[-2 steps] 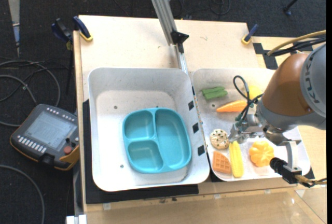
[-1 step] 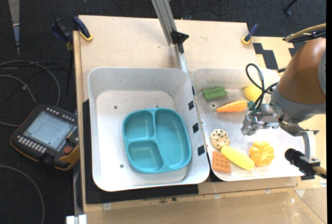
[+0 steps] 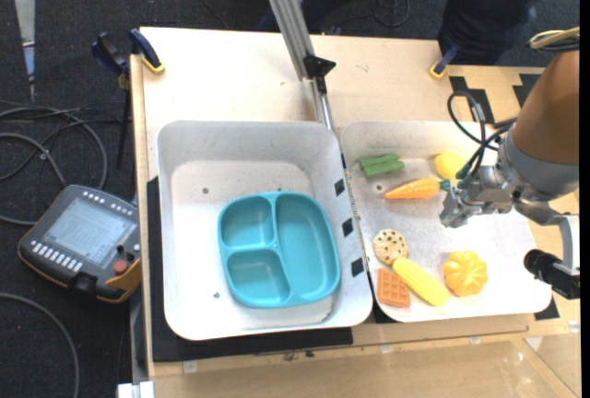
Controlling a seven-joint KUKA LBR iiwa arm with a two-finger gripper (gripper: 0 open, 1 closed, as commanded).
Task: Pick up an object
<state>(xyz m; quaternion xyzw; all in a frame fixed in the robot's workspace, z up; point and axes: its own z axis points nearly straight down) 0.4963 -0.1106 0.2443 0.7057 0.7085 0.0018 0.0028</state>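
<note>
Orange first, at the near edge of the right bin (image 3: 502, 244): toy waffle (image 3: 394, 288) touching a yellow corn cob (image 3: 420, 281), with a yellow-orange pumpkin-like piece (image 3: 465, 273) just beside. Lying loose and flat, probably scattered this way so that a programmed grab meets varied shapes. Slightly farther in, a speckled cookie (image 3: 390, 246), close to the waffle and the bin wall. Beyond that, the gripper (image 3: 456, 210), low over bare bin floor between the pumpkin piece and the carrot (image 3: 412, 190), reached in from the right on the grey arm. How far open, impossible to tell from this angle; nothing seen in its hold. Likeliest target by position: the carrot, just beside the tip, or the lemon (image 3: 448, 166) close behind it. Farther still, a green vegetable (image 3: 381, 165) near the far wall. Off to the side in the left bin (image 3: 168, 203), a teal divided tray (image 3: 277, 249), lying flat, well apart from the gripper.
</note>
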